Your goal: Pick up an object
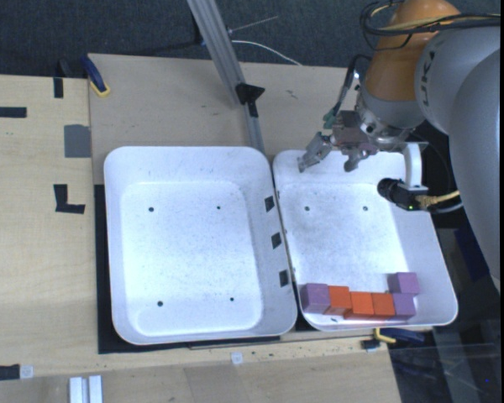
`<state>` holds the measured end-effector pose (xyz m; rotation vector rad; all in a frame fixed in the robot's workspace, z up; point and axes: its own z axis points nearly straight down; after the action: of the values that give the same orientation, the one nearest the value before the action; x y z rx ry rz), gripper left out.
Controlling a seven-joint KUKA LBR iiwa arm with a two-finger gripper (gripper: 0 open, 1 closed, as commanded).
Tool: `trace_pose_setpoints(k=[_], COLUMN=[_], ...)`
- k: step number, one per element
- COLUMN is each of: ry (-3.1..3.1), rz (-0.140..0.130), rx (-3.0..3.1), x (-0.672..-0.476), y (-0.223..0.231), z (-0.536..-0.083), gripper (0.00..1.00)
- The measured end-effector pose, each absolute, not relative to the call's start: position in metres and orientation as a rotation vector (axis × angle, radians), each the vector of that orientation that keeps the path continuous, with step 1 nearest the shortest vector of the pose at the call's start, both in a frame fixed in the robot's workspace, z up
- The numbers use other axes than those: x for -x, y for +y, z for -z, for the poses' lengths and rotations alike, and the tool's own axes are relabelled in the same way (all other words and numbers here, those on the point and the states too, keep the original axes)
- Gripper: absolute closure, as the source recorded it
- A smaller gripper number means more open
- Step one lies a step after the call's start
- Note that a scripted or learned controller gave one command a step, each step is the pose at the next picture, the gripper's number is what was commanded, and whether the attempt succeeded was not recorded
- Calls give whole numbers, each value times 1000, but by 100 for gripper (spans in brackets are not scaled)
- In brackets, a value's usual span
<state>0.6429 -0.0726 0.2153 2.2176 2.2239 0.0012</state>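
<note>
Several small blocks lie in a row against the near wall of the right bin (420, 250): a purple block (317, 295) at the left, orange blocks (363, 302) in the middle, and a purple block (403, 285) at the right end. My gripper (330, 158) hangs over the far edge of the right bin, well away from the blocks. Its two fingers are spread apart with nothing between them.
The left bin (118, 225) stands beside the right one, with black clips along the shared rim. A metal pole (223, 49) slants up from the back of the bench. Black tape marks lie on the wooden bench at the left.
</note>
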Motion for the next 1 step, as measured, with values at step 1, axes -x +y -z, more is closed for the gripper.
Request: trace_pose_setpoints(k=[1], ry=[2226], rz=[3], rx=[-2218], x=[-668], y=[-42], z=[-190], gripper=[0])
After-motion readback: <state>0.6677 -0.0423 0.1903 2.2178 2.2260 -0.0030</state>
